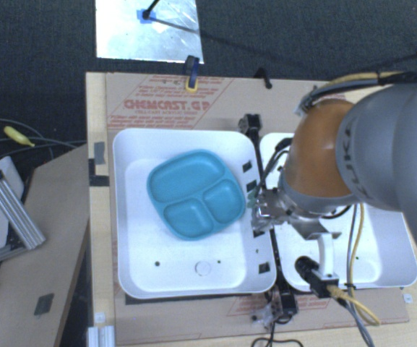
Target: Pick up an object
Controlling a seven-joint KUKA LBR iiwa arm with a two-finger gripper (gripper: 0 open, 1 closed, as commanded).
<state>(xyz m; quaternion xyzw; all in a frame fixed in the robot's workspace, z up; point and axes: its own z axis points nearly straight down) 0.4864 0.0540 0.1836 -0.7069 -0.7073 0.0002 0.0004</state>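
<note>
Nearest the lens, the grey arm (392, 147) fills the right side of my view, its orange band (316, 150) hanging over the right bin (400, 262) and hiding most of that bin's floor. Below the band I see wrist hardware and the gripper (266, 215) close over the divide between the two bins, beside the left bin's right wall. State of the hand: cannot tell, since the wrist covers it from above.

Next in size, the left bin (139, 262) sits on a brown cardboard sheet (168, 100) with red printing. Inside it lies the one object I can make out, a blue sectioned plate (194, 194), flat on the bin floor, in the upper-middle part, its right edge near the gripper. I cannot tell whether they touch.

Yellow cables (356, 302) trail off the wrist toward the lower right. A small yellow clip (191, 84) stands at the cardboard's far edge.
</note>
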